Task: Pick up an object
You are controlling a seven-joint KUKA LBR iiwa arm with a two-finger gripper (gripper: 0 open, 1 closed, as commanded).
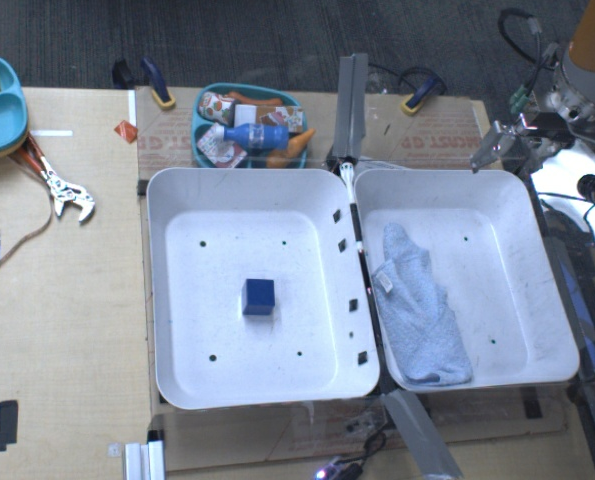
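- The end effector [497, 146] sits at about 2 o'clock in the frame, over the far right corner of the right bin [537, 258], with the arm [587, 28] behind it at the frame's upper right.
- I cannot tell how far it is parted; it has nothing visibly in it.
- Two things are on offer. A blue cube [259, 296] stands in the left bin [177, 218], a little toward 7 o'clock of that bin's middle, well apart from every wall.
- A pale cloth [417, 308] lies crumpled in the right bin, along its left side, running from the middle down to the 6 o'clock edge.
- The cube looks stiff, small and light, with flat faces. My guess is that it will hold firm if pinched across two opposite sides from straight above, centred so it does not twist out.
- The cloth is soft and limp. It should give under the pinch and hang once lifted; a raised fold near its upper end, at about 11 o'clock of the heap, seems the best place to bite.
- The cloth is the nearer target; the cube calls for a reach across the divider [355, 258].
- On the table [57, 268] beyond the bins, a bowl of odds and ends [249, 128] sits at 12 o'clock and a wrench [67, 196] at 9 o'clock.
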